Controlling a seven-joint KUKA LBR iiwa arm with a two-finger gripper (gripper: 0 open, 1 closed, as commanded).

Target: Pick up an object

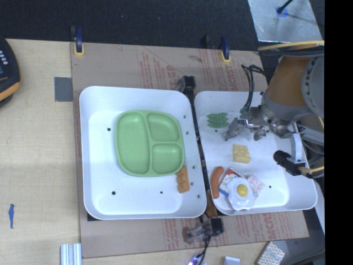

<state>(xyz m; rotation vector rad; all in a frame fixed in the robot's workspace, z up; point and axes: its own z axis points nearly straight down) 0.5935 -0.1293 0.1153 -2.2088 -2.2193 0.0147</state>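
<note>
Over your right white bin (287, 200) the grey two-finger gripper (238, 127) hangs near a green leafy piece (217, 120); fingers spread slightly, nothing between them. Pale yellow cheese-like block (241, 153) just below; orange sausage (216, 181) and fried-egg packet (240, 190) nearer the front. Left white bin (99, 197): green divided plate (149, 143)

You look down on a wooden bench (33, 164) with a brown cardboard sheet (132, 65) laid across it, held at its top edge by two blue-and-yellow clamps (78, 42). At the far left edge of the frame sits part of a black and orange device (7, 70), with a grey tape patch (63, 89) just right of it. A small blue mark (11, 215) lies at lower left, and a silvery sheet (281, 12) fills the upper right corner.
</note>
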